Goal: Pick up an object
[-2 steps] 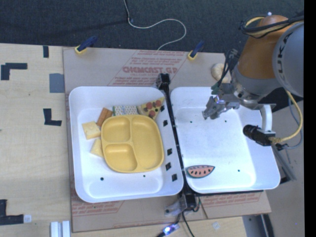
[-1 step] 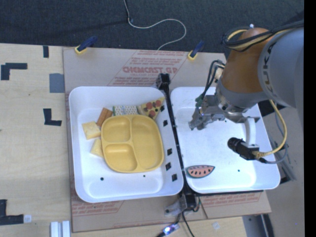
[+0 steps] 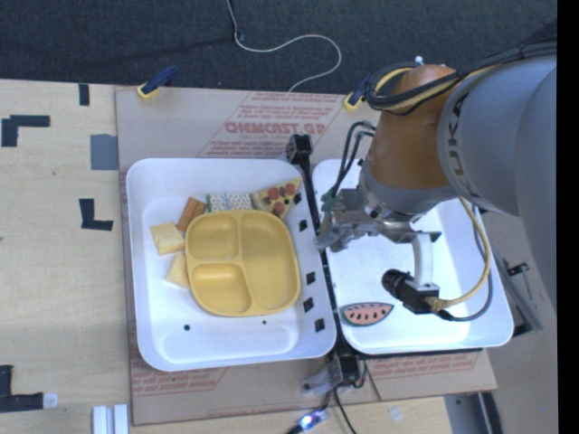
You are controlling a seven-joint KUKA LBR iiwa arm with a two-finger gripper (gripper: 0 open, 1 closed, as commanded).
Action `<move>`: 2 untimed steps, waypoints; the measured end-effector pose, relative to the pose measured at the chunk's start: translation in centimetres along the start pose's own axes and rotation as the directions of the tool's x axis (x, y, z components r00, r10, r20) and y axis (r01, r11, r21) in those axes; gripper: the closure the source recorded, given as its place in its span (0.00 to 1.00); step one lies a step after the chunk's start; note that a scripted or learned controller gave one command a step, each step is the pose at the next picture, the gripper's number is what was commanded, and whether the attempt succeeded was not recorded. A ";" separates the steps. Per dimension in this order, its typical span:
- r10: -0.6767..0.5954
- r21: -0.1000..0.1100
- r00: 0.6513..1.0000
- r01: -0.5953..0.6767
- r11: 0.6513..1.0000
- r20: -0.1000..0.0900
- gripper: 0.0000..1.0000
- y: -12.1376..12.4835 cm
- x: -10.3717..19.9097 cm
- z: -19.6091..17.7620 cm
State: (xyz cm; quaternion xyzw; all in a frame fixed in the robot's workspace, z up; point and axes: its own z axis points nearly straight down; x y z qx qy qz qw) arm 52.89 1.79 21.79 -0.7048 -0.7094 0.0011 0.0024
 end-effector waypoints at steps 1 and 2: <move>0.003 -0.003 1.000 -0.003 1.000 0.001 1.00 -0.5 1.9 -1.5; 0.005 -0.001 1.000 -0.005 1.000 0.003 1.00 -0.4 0.8 -1.0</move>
